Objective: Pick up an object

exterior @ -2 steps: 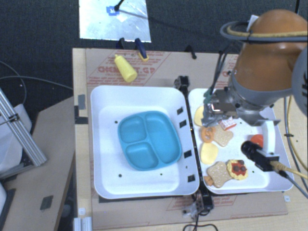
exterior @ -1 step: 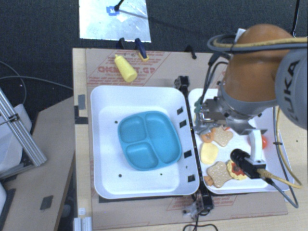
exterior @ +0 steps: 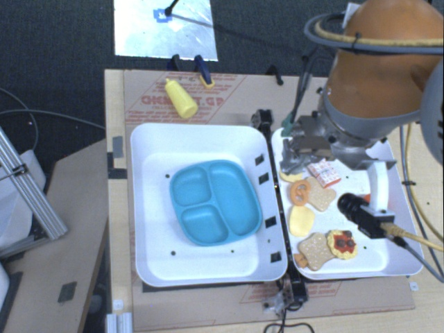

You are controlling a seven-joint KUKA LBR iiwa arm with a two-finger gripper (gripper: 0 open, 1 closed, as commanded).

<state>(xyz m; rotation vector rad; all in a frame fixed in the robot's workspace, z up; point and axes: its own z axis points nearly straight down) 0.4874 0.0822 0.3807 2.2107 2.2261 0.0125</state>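
The right bin (exterior: 397, 257) holds several toy foods: an orange pretzel (exterior: 300, 191), a toast slice (exterior: 322, 196), a pale yellow disc (exterior: 302, 220), a brown bread slice (exterior: 314, 251), a small round pastry with red topping (exterior: 343, 243) and a red-and-white packet (exterior: 325, 172). My gripper (exterior: 295, 159) hangs low over the bin's upper left part, just above the pretzel and left of the packet. The arm's bulk hides the bin's far end. I see nothing held in the gripper.
A blue divided tray (exterior: 215, 201) lies in the left bin (exterior: 154, 255). A yellow bottle (exterior: 180, 97) lies on the cardboard behind that bin, near blue clamps (exterior: 204, 72). The black divider (exterior: 272, 186) between the bins is close to the gripper's left.
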